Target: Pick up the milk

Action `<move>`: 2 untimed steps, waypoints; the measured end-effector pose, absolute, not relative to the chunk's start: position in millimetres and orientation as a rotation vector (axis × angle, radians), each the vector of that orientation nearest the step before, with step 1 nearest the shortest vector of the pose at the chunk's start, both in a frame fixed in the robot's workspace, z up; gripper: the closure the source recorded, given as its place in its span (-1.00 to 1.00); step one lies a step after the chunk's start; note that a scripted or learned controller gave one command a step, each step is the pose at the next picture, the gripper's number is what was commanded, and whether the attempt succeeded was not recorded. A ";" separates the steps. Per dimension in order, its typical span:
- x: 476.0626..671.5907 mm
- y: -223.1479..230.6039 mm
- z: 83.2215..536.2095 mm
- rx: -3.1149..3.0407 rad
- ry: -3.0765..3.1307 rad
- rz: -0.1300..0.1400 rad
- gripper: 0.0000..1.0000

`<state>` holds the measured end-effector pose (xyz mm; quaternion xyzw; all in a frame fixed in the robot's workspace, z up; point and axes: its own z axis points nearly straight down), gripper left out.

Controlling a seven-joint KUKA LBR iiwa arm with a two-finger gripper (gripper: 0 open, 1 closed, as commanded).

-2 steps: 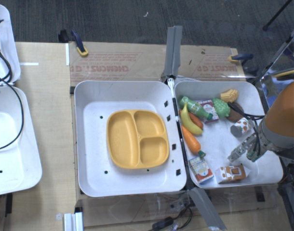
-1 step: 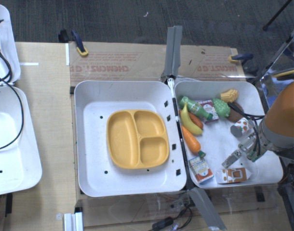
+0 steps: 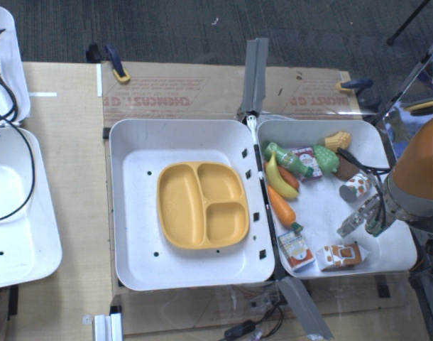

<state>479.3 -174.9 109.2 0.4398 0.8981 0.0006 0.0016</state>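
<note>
Milk carton (image 3: 342,256) lies on its side at the right bin's (image 3: 397,265) front edge, ungrasped.
The fingers (image 3: 353,222) hang spread and empty just behind it, tilted toward the bin floor. A good pick, I judge, means coming down squarely across the carton's narrow sides, clear of the small box (image 3: 295,250) beside it and the carrot (image 3: 282,206).
</note>
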 end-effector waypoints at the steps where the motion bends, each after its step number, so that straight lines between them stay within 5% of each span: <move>1: 479.8 -175.0 109.6 1.380 2.817 0.002 -1.00; 2: 476.9 -183.6 96.4 1.781 2.589 -0.001 -1.00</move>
